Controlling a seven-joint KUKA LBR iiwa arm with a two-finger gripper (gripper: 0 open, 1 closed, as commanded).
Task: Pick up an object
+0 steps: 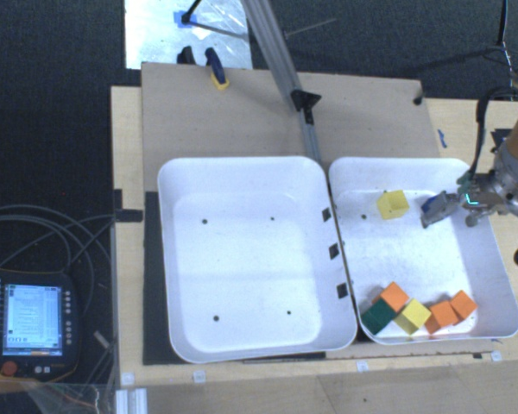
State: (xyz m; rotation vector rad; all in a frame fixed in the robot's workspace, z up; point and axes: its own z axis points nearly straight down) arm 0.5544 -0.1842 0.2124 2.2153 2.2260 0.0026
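The right bin (488, 257) serves as the reference. The gripper (436, 208) sits over the far right part of this bin, entering across its right rim, just right of a lone yellow cube (393, 204). The cube and the gripper are close but apart. Whether the gripper is spread or closed cannot be determined at this resolution; nothing is visibly held by it. Along the near edge of the right bin lies a cluster: a dark green cube (378, 316), an orange cube (394, 297), a second yellow cube (412, 316), and two more orange cubes (443, 315) (463, 304), packed side by side. The left bin (242, 175) adjoins the right bin on the surface (363, 110).
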